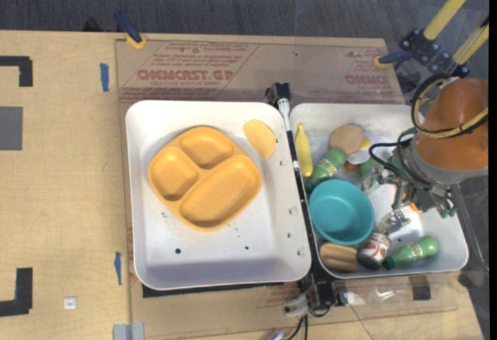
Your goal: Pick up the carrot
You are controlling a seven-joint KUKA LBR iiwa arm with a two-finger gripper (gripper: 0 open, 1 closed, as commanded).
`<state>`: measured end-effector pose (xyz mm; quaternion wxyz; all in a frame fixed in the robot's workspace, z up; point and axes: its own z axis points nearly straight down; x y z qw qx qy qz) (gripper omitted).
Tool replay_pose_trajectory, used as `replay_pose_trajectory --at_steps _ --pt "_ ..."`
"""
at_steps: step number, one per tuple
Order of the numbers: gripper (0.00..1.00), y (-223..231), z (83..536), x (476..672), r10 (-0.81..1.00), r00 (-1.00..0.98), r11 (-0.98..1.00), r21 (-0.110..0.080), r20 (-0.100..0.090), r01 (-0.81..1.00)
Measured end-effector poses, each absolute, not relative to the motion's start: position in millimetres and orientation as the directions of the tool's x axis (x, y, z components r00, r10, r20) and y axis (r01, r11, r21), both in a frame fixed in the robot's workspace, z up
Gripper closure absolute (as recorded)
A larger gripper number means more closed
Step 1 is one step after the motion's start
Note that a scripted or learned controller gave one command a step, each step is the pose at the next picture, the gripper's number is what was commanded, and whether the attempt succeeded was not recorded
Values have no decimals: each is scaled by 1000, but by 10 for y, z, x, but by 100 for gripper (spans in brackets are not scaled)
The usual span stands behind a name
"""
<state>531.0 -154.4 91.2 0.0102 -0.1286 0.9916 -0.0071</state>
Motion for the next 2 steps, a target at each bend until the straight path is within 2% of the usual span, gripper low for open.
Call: replay_pose_trajectory --at_steps 1,2 --pt "0 -2169 898 5291 -122 -992 993 -5 -16 -121" --pt "100 -2155 1041 5339 -125 -992 992 -11 -30 -125"
